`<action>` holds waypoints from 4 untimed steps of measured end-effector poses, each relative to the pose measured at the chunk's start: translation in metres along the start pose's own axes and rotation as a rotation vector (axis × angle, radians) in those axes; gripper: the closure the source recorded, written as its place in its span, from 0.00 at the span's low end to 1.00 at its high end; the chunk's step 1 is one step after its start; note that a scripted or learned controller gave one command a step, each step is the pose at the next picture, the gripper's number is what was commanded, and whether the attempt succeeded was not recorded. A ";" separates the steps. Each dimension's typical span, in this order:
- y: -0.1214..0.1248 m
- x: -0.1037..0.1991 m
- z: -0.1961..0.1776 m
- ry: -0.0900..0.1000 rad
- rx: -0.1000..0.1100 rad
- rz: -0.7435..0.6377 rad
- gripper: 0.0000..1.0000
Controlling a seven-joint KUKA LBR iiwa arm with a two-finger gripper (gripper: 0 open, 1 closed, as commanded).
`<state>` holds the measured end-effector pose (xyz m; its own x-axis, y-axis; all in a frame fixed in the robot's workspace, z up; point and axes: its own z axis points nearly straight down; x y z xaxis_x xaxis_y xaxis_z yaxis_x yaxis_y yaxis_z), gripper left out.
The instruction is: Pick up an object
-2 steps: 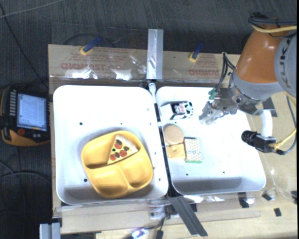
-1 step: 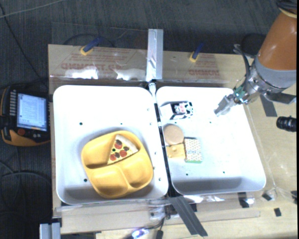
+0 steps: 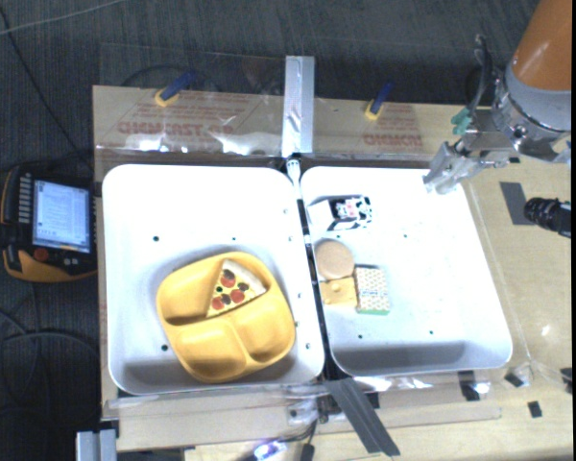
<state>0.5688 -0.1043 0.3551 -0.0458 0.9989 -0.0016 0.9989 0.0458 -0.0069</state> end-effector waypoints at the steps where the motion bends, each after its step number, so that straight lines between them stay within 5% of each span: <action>1: -0.041 -0.076 -0.050 -0.003 -0.003 -0.217 1.00; 2: -0.071 -0.118 -0.077 -0.004 -0.005 -0.419 1.00; 4: -0.084 -0.116 -0.070 -0.003 -0.008 -1.684 1.00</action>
<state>0.4904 -0.2237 0.4259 -0.9874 -0.1581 0.0001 -0.1581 0.9874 0.0015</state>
